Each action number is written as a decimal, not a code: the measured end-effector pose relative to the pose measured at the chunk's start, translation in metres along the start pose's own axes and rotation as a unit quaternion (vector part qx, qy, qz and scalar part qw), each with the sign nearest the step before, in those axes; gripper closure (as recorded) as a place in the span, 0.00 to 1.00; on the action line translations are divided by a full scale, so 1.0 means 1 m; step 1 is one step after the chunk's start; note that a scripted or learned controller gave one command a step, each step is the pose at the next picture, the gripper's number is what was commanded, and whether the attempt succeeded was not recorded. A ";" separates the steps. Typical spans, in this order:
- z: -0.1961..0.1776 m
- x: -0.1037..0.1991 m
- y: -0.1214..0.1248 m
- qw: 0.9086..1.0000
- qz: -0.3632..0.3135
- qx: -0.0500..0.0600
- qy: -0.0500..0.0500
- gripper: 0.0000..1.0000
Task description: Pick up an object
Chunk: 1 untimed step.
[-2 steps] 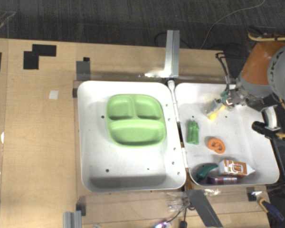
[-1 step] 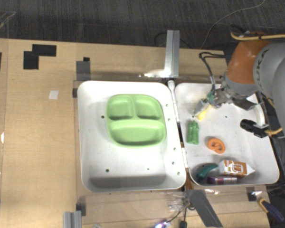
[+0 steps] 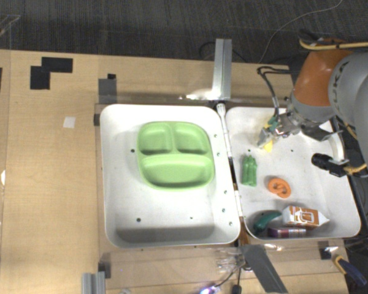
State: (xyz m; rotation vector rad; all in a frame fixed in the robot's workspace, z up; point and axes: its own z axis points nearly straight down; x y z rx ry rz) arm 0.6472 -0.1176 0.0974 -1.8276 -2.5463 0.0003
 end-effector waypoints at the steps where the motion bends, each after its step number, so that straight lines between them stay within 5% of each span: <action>1: -0.118 0.078 0.036 1.000 -0.010 -0.005 -0.004 1.00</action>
